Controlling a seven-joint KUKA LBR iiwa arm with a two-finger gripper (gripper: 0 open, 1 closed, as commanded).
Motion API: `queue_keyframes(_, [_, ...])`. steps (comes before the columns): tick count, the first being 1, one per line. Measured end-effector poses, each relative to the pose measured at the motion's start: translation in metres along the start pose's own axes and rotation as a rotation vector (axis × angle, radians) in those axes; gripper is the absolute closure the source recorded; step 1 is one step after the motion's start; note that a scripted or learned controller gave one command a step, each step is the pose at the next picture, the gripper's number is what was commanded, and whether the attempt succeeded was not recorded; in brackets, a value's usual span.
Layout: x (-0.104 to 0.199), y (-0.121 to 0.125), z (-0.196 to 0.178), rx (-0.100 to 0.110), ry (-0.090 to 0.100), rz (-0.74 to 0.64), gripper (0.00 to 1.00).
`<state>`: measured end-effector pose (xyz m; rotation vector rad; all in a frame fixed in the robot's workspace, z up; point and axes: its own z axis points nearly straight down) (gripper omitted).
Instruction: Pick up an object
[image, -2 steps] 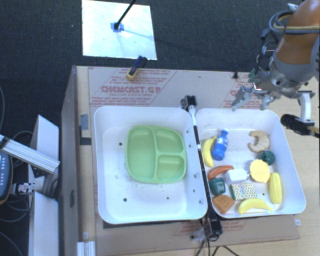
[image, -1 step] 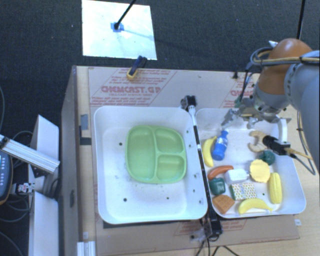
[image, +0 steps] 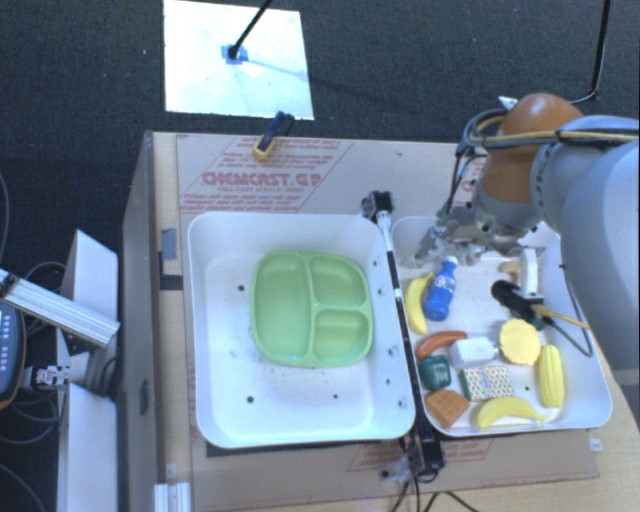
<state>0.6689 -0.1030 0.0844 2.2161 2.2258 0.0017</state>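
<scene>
I hold the gripper (image: 450, 242) close above the bottle (image: 439, 292) in the bin (image: 601, 404), presumably to line up a grasp; I cannot tell whether it is released or clenched

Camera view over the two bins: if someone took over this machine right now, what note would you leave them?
Gripper: over the far end of the right bin, just beyond the blue bottle. Whether it is open or shut cannot be told.
Things: the bottle, sausage, banana, corn and other toy food lie in the right bin. A green plate lies in the left bin.
Done: nothing lifted yet.
Left: grasp one thing, probably the bottle as it is nearest, and lift it.
</scene>
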Motion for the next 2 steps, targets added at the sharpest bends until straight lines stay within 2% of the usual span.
queue_keyframes(1, [0.0, 0.001, -0.012, -0.005, 0.0, -0.002, 1.0])
queue_keyframes(2, [0.046, -0.076, -0.102, -0.003, 0.0, 0.001, 1.0])
